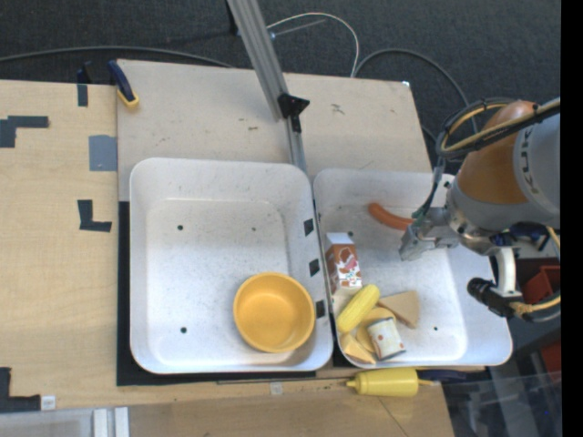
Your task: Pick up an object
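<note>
Hovering over the right bin [474, 349], the gripper [421, 242] sat at approx 3 o'clock of the view, just beside an orange carrot-like piece [389, 215]. Whether the jaws were wide or narrow couldn't be told; nothing showed between them.

No set target, so the nearest thing was the likely pick: the carrot piece lay alone at about 12 o'clock in that bin, apart from the rest. Prob. a light, stiff plastic toy w/ a smooth rounded skin, so it could roll or squirt out; best taken across its thin width at mid-length.

At 6–7 o'clock in the same bin a cluster lay touching: a yellow banana [357, 308], a tan wedge [403, 307], a small can [387, 339], w/ a small carton [343, 264] just above. All looked light, but crowding made a clean hold harder.

The left bin [155, 244] held a yellow bowl [272, 311] at 5 o'clock; probably light and rigid, to be taken by the rim only. A yellow bottle [387, 383] lay on the desk [55, 153] below the right bin.
</note>
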`<state>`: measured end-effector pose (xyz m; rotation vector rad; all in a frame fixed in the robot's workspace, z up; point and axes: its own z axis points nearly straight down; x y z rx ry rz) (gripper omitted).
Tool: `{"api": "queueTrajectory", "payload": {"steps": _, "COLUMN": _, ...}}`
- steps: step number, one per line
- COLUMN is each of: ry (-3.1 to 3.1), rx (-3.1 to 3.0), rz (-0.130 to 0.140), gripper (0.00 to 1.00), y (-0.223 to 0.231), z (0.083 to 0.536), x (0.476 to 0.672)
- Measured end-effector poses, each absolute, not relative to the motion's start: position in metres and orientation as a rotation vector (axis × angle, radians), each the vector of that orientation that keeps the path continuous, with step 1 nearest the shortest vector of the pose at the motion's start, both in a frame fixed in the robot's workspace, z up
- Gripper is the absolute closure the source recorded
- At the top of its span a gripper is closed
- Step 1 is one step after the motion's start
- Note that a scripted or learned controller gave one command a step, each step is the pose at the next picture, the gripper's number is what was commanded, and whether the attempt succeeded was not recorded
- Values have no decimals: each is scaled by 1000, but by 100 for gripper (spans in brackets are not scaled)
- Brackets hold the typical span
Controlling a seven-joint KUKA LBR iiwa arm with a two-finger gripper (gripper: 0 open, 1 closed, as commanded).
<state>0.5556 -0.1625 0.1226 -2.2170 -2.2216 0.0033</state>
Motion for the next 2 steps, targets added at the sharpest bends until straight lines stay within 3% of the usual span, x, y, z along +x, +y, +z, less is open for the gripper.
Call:
{"api": "queueTrajectory", "payload": {"steps": 1, "ry": -2226, "rx": -2223, "rz": -3, "gripper": 100, "y": -169, "z": 184, "x": 557}}
{"api": "queueTrajectory", "payload": {"steps": 2, "ry": -2223, "rx": -2221, "rz": 0, "gripper": 100, "y": -168, "z": 201, "x": 558}}
